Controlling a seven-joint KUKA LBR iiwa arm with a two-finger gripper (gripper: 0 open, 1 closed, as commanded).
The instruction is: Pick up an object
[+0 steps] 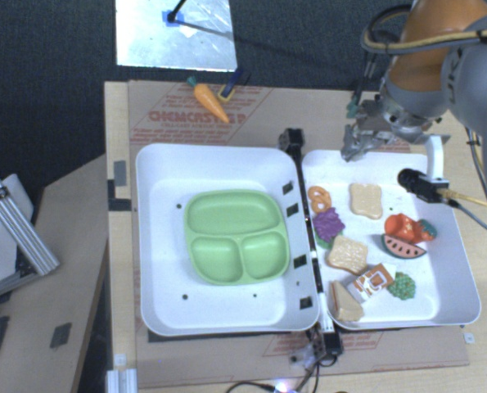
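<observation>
The right bin (pixel 452 297) holds several toy foods: a pretzel (pixel 318 196), a bread slice (pixel 365 200), purple grapes (pixel 329 224), a watermelon slice (pixel 404 246), a red pepper (pixel 403 226), a cracker (pixel 347 255), a small carton (pixel 372 281), broccoli (pixel 403 286) and a tan wedge (pixel 346 304). My gripper (pixel 358 147) hangs over the bin's far edge, above and behind the bread slice, with nothing visible between its fingers.
The left bin (pixel 157 219) holds a green divided plate (pixel 233 236). A toy carrot (pixel 210 102) lies on the cardboard behind the bins, near a silver sheet (pixel 176 23). A black probe (pixel 421 183) juts over the right bin's far right side.
</observation>
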